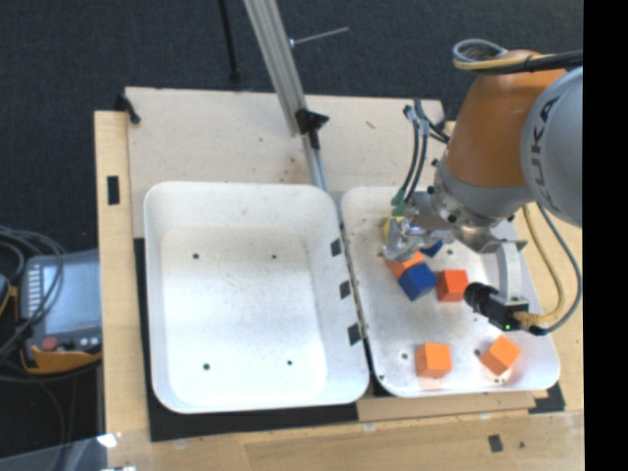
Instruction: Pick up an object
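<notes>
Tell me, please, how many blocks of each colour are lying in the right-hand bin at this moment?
Orange blocks: 4, and one partly hidden under the gripper
Blue blocks: 1
Total: 5

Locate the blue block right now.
The blue block sits in the right bin, upper middle, just below the pincer, with an orange block beside it on the view's right.

You see a pale wooden tabletop (pixel 216 130). Two shallow white bins sit on it side by side. The left bin (pixel 245 292) touches the right bin (pixel 392 361).
</notes>
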`<state>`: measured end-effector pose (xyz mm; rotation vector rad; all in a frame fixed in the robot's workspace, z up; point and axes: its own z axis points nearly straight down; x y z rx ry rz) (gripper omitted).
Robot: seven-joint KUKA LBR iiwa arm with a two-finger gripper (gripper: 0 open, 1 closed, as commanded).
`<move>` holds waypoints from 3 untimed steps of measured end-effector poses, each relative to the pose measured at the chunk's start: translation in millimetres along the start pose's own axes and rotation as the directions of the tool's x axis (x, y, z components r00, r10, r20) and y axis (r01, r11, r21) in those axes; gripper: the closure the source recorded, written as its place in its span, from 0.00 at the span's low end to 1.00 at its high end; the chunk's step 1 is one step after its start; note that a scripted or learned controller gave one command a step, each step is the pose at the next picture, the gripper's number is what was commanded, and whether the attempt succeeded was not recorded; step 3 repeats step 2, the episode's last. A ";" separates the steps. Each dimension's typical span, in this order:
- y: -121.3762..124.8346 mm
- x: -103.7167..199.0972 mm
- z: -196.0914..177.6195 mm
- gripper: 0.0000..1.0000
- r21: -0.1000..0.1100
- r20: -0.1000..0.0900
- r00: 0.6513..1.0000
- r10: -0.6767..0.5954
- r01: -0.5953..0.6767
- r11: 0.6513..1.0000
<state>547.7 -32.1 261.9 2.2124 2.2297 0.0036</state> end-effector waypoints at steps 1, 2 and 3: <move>9.7 41.0 14.1 1.00 0.004 0.001 1.000 0.002 -0.002 1.000; 24.9 101.9 20.9 1.00 0.001 0.001 1.000 0.000 0.000 1.000; 24.9 101.9 20.9 1.00 0.001 0.001 1.000 0.000 0.000 1.000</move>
